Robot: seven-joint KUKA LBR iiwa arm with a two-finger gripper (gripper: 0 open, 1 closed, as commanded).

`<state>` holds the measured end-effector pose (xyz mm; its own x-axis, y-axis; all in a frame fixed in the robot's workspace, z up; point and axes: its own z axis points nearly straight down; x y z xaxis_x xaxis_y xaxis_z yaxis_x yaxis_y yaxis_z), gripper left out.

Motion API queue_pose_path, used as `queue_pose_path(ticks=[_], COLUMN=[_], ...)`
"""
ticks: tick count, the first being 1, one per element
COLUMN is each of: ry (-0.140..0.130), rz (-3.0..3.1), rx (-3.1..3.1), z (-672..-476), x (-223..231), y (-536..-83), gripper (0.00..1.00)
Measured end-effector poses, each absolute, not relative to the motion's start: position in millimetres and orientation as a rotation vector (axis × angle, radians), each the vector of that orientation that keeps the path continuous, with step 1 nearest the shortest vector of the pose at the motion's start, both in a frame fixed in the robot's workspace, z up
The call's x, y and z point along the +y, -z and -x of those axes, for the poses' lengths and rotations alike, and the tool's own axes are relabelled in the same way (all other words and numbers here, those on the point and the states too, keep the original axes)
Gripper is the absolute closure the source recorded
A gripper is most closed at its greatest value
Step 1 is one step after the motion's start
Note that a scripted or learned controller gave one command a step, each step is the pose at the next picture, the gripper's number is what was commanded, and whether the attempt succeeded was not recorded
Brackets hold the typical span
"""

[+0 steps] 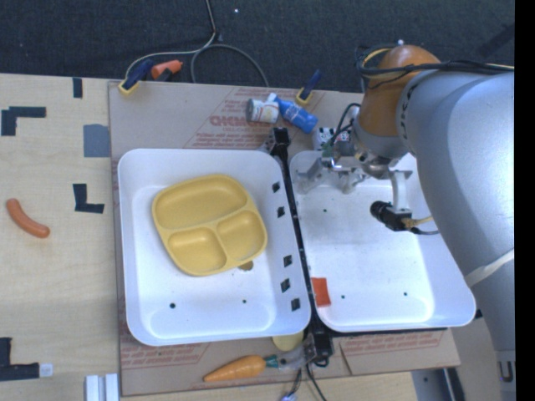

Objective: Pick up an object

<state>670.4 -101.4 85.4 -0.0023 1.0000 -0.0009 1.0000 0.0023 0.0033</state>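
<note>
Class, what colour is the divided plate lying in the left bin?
Yellow. The divided plate shows best in the camera view, lying in the left bin.

On the bench past my two bins I see a carrot [236, 368] at the near edge, a sausage [28, 218] far off left, and a white and blue bottle [282, 111], or so it looks, behind the bins beside a blue clamp [309, 85].
</note>
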Motion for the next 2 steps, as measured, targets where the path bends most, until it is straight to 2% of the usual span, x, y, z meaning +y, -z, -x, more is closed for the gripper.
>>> queue_pose_path(ticks=[1,2], ry=[0.000,-0.005], rz=[-2.216,-2.216], rx=[2.221,2.230], z=[-669.2,-609.1], x=[-102,-27], y=[-96,-189], gripper=[1.00,1.00])
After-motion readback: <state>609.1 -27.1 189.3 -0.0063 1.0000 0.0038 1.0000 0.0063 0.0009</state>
